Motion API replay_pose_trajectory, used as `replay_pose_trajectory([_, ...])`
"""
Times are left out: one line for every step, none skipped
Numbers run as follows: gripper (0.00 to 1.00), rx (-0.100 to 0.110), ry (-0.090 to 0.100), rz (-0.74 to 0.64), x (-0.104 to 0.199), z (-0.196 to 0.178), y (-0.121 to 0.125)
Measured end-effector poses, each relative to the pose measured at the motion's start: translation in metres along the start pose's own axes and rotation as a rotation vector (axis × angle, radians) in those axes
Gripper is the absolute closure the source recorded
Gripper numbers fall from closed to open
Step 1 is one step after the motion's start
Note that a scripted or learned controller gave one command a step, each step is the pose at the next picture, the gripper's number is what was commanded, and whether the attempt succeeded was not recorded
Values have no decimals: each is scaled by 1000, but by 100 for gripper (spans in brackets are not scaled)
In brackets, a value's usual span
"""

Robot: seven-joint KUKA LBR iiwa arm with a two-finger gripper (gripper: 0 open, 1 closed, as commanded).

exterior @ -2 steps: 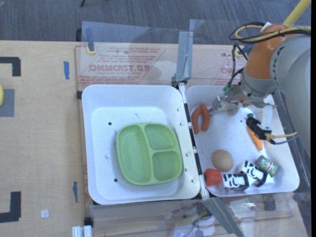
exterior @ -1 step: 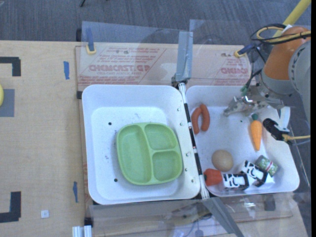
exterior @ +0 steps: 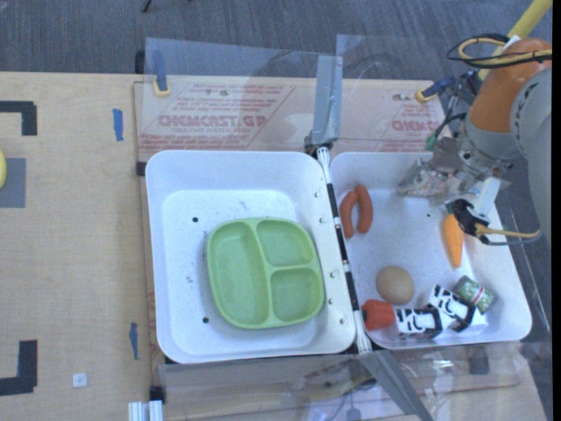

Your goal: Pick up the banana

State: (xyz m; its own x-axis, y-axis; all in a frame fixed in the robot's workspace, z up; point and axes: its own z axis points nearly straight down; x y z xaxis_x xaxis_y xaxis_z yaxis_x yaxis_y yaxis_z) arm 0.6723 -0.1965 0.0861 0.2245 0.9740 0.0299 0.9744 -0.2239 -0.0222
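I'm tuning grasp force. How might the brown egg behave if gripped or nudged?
The egg looks smooth and rounded, so it would probably roll on the bin floor if nudged. Its curved sides may slip out of a two-finger pinch. Whether it is fragile I cannot tell.

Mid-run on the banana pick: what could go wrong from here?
1. Wrong grab: the pincer hovers over the right bin, where the long things nearest it are the carrot and the curved sausage. Either could be taken by mistake.
2. Reach: a yellow thing, perhaps the banana, lies cut off at the view's left edge, on the bench outside both bins, probably too far from the arm.
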Motion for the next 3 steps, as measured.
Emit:
replay_pose_trajectory([0,0,0,0,0,0,0])
replay_pose_trajectory([0,-2,-19,415,2,2,-7])
replay_pose_trajectory([0,-29,-18,735,86,4,-76])
